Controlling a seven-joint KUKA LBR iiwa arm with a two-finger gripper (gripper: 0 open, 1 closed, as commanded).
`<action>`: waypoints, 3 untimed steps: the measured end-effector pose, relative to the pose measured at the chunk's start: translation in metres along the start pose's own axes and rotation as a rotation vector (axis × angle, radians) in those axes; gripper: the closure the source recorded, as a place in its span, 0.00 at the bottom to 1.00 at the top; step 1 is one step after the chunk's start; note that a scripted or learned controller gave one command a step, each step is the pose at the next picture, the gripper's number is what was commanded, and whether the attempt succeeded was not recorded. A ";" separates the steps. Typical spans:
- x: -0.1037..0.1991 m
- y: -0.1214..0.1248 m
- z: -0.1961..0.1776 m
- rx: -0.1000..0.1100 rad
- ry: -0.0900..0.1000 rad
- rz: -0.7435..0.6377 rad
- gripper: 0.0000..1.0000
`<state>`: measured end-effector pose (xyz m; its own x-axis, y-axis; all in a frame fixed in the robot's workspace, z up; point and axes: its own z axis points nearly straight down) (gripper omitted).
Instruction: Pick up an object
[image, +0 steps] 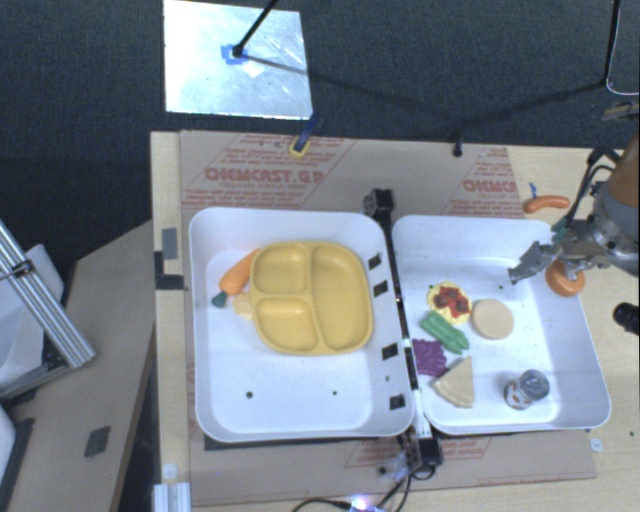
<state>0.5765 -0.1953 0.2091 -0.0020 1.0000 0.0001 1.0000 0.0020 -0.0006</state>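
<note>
The right bin (500, 235) holds several small toy foods: a yellow and red piece (450, 300), a round beige disc (492, 319), a green pod (443, 332), a purple lump (430, 356), a tan wedge (457, 383) and a silver can (526, 388). My gripper (548, 264) hangs over the bin's upper right part, above and to the right of the beige disc. A small orange thing (566, 284) sits right under it by the bin's right wall; whether it is gripped cannot be made out.
The left bin (215, 390) carries a yellow divided plate (305, 298) with a toy carrot (237, 272) at its left edge. A black hinge strip (397, 310) runs between the bins. An orange sausage-shaped piece (547, 204) lies on the cardboard behind the right bin.
</note>
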 end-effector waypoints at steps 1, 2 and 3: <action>0.000 -0.010 0.056 0.003 0.001 0.001 0.00; 0.005 -0.009 0.099 0.001 0.001 0.000 0.00; 0.005 -0.006 0.120 -0.006 0.000 0.000 0.00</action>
<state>0.5704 -0.1900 0.0887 -0.0020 1.0000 0.0005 1.0000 0.0020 0.0052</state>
